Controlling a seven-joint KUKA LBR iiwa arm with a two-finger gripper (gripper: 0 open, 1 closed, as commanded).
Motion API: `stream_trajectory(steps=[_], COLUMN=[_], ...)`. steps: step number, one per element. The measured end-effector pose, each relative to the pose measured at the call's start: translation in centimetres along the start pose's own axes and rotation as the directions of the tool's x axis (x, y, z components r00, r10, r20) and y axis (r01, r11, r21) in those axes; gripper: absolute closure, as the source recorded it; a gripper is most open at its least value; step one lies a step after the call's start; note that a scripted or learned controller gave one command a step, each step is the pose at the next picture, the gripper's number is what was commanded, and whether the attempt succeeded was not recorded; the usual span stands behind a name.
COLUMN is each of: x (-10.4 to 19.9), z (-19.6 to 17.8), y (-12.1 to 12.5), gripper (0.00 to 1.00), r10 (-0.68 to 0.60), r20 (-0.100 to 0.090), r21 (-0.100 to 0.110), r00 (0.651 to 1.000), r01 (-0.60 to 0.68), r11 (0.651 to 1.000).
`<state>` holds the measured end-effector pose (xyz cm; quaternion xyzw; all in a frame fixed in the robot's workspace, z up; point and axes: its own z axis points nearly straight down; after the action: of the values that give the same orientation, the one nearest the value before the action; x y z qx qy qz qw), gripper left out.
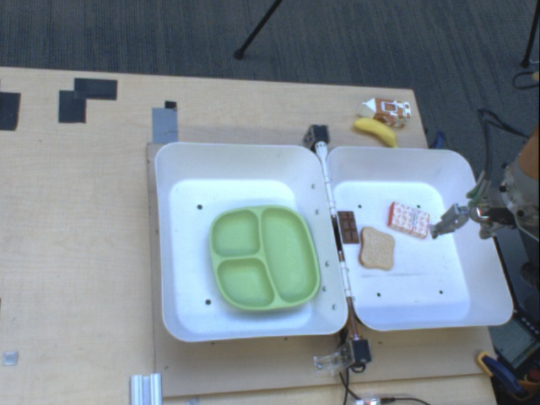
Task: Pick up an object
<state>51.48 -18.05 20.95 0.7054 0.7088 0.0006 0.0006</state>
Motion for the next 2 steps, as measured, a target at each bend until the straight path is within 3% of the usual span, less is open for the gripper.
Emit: stream_trajectory(steps=[1, 2], x=[2.7, 2.7], z=[12.3, 11.2], y=[-2.6, -2.4], gripper=[0.0, 1.0], r10=[0.002, 0.001], r20=[0.001, 0.002], r21=[-0.005, -0.011], r00=[1.0, 1.0], r01=[-0.002, -0.001], r11=[1.0, 1.0])
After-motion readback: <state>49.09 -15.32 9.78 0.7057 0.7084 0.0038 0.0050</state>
